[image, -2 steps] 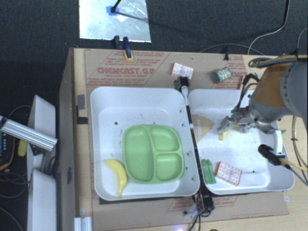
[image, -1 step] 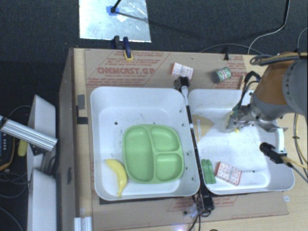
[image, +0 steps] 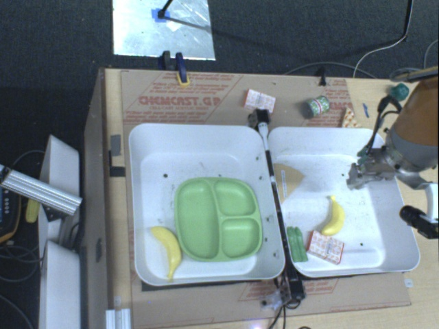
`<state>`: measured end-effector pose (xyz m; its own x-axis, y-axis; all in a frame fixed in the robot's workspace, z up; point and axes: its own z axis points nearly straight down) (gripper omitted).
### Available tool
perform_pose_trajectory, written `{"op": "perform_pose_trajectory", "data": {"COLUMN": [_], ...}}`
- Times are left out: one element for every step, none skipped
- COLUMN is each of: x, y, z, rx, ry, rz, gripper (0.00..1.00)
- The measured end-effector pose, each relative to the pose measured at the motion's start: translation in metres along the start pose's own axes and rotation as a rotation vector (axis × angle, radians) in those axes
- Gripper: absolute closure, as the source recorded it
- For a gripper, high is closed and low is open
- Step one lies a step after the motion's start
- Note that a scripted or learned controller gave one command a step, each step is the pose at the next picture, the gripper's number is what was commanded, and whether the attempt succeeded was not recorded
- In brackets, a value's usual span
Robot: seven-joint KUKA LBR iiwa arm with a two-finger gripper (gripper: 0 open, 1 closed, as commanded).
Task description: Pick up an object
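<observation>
Two bananas lie here; one [image: 334, 217] rests in the right bin [image: 391, 252], below the gripper [image: 358, 175], which hovers apart from it; its opening cannot be made out.

Grey arm w/ orange band [image: 417, 118] reached in from the right edge, wrist bent down toward the left. Its dark metal pincer [image: 361, 173] hung low at the arm's left end, tip pointing left; finger state too blurred to tell.
</observation>
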<state>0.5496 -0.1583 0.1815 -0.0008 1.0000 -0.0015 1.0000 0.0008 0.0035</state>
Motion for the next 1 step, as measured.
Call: {"op": "perform_pose_trajectory", "data": {"x": [0.0002], "y": [-0.0003], "z": [0.0005], "rx": [0.001], "ry": [0.001], "rz": [0.0], "gripper": [0.0]}}
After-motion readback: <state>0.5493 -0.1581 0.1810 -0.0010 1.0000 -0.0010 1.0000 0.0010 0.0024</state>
